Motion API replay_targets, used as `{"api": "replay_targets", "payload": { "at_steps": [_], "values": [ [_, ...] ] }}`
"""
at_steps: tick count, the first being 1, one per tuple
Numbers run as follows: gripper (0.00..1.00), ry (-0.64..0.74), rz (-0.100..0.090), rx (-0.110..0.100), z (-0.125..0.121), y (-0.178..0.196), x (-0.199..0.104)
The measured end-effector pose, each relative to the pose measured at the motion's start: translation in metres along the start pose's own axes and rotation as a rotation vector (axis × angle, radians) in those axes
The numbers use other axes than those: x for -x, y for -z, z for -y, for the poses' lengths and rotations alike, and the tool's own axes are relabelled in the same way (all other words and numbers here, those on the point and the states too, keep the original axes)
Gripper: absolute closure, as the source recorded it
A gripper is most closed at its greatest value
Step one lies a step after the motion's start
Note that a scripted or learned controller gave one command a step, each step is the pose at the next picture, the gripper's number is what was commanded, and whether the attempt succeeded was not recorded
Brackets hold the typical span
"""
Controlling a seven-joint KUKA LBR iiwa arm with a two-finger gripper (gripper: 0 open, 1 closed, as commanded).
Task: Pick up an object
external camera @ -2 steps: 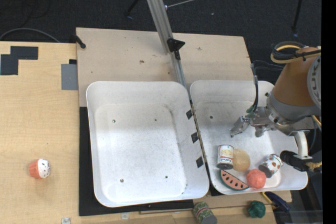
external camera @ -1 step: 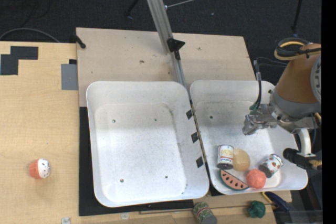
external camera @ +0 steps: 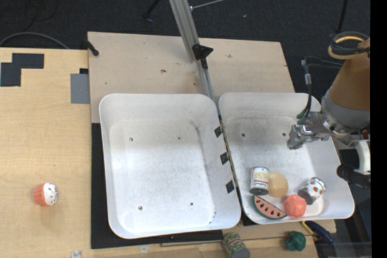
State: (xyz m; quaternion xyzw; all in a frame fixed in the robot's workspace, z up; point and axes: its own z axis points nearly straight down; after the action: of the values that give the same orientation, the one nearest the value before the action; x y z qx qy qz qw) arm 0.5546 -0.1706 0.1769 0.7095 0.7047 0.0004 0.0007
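Approach is the step I judge to be in hand; the pincer [external camera: 296, 137] hangs over the upper part of the right bin [external camera: 266, 107], clear of every object, and I cannot tell from here whether it is spread or pressed together; nothing is pinched in it that I can see. Candidates for the pick all lie bunched along the near edge of that bin: a small can [external camera: 260, 179] standing upright, a pale round lump [external camera: 279, 185] touching it, a watermelon slice [external camera: 268, 208] just below, a red ball [external camera: 295, 205] and a brown-and-white toy [external camera: 313, 189] beside it. Next move, as I read it, calls for travel toward the near edge and a descent onto one piece; the crowding is the risk, since neighbours touch. Elsewhere: the left bin [external camera: 115, 130]; a red-and-white figure [external camera: 46, 194] on the counter [external camera: 36, 130] well to the left; a green thing [external camera: 295, 241] outside the near rim.
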Motion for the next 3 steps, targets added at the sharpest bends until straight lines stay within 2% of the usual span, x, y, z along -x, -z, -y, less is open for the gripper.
{"api": "replay_targets", "payload": {
  "at_steps": [1,2,3],
  "values": [
    [1.00,0.000,0.001,0.002,0.003,0.051,0.011],
    [1.00,0.004,0.000,-0.002,0.002,0.061,0.012],
    [1.00,0.011,-0.002,-0.002,-0.015,0.066,-0.034]
  ]
}}
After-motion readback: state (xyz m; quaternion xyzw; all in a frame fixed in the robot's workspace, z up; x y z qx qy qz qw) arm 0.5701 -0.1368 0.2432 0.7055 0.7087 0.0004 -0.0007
